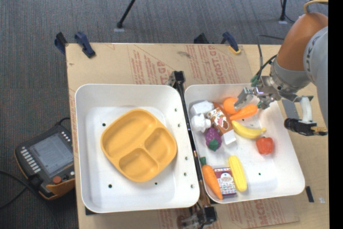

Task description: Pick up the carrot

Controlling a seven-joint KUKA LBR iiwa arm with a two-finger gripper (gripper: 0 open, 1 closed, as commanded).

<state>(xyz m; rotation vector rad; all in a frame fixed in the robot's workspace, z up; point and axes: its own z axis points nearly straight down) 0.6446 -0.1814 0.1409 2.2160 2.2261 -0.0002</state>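
Note:
Two orange, carrot-like pieces lie in the right bin. A long tapered carrot with a green top rests near the front left corner, beside a small printed box. A shorter orange carrot-shaped piece lies at the back of the bin, next to a round orange fruit. My gripper hangs just above and behind this shorter piece, open, one finger to each side. Nothing is between the fingers.
The right bin also holds a banana, a tomato, a corn cob, a purple vegetable, a white bottle and an orange carton. A yellow divided plate sits in the left bin.

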